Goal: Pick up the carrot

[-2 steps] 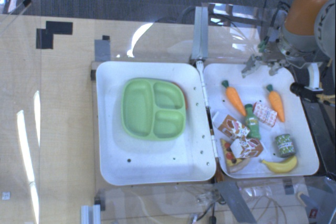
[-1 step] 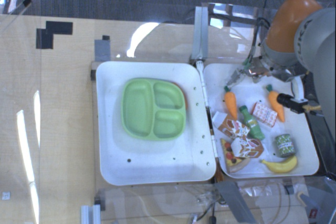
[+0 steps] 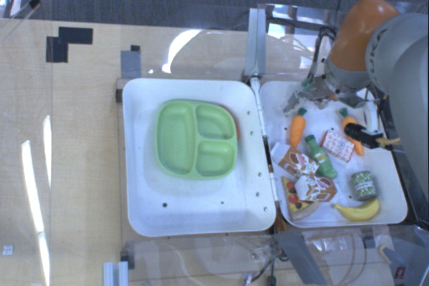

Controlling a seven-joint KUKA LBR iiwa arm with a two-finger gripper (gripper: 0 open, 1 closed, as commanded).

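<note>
While the fingers (image 3: 303, 94) hang spread and empty just above the carrot's green top, nothing is gripped yet. That carrot (image 3: 296, 130) lies lengthwise near the right bin's (image 3: 401, 207) left wall, apart from the green bottle (image 3: 320, 156), presumably leaving room for a clean pinch.

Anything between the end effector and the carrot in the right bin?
In the camera view, nothing: only bare white bin floor separates the end effector from the carrot, whose green top points up toward it.
</note>
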